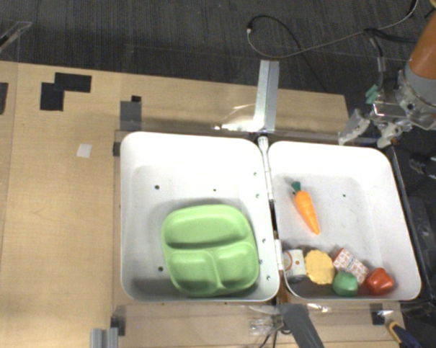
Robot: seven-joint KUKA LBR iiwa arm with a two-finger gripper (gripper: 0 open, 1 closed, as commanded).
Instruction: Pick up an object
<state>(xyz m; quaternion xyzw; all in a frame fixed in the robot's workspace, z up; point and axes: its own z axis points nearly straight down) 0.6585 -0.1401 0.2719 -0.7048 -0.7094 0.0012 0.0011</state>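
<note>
Currently: gripper (370, 129) above the right bin's (391, 174) far edge, fingers spread, pinching nothing.
Toy carrot (305, 208) lies mid-bin; small toy foods (336, 271) cluster along its near edge. Green divided tray (210, 249) occupies the left bin (142, 166).

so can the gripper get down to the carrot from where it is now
Probably yes. The carrot lies alone on the right bin's open floor, apart from the toys crowded along the near edge, with nothing over it. The gripper hangs above the bin's far rim.
</note>
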